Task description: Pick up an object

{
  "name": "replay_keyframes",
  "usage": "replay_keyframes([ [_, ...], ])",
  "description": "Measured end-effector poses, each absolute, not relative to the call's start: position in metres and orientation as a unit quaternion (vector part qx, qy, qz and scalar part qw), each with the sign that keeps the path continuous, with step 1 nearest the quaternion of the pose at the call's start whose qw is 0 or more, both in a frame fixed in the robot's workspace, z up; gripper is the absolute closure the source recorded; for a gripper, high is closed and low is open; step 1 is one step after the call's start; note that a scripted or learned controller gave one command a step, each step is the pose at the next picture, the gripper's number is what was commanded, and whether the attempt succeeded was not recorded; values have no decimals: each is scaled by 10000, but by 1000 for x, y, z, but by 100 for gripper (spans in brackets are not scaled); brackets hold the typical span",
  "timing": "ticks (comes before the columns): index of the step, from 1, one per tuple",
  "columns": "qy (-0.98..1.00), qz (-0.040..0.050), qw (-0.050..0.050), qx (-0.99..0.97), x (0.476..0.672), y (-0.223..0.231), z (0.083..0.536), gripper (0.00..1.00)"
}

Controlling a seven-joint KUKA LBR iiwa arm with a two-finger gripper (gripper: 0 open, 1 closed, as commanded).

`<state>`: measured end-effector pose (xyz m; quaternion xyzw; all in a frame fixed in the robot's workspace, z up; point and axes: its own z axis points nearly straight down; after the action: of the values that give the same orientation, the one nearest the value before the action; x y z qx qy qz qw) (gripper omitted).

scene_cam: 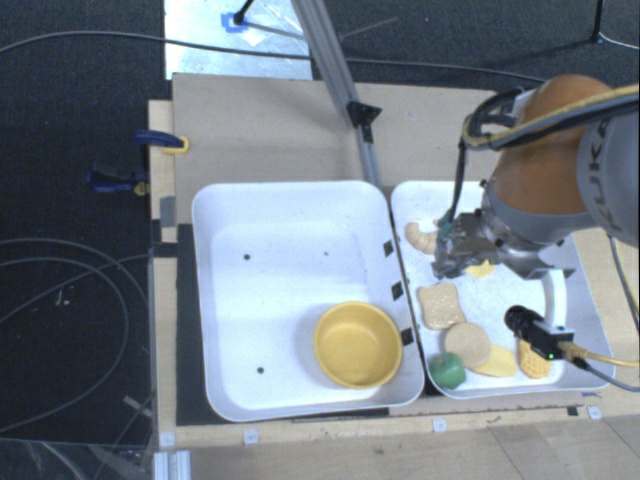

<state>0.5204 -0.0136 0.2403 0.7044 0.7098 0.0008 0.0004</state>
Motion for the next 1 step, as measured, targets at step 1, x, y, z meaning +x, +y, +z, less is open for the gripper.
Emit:
replay_keyframes([
  [1,7106,7,-4,7036,518,38,228,100],
])
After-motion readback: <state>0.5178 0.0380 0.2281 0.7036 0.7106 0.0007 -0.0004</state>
